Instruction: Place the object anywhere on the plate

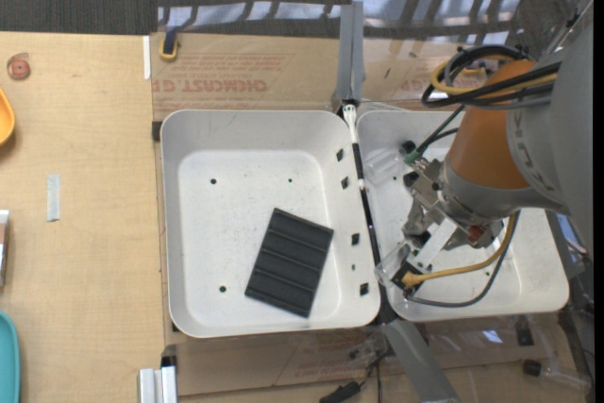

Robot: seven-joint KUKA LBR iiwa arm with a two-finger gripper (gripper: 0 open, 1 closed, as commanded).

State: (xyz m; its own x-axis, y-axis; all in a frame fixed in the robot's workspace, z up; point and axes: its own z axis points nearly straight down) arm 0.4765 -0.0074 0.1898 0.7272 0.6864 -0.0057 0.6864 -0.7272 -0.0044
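Note:
A black ridged rectangular plate (290, 261) lies flat and askew in the left bin (189, 203), towards its front. My gripper (404, 267) hangs low over the front left corner of the right bin (538, 293), close to the divider between the bins. The wrist and its cables cover what lies under it. A small clear object (381, 167) rests near the back left of the right bin. The gripper is well to the right of the plate, across the bin walls.
The grey arm with its orange band (486, 146) spans the right bin from the right. A yellow cable (462, 269) loops below the wrist. Cardboard (245, 80) lies behind the bins, and a wooden bench top (75, 203) extends to the left.

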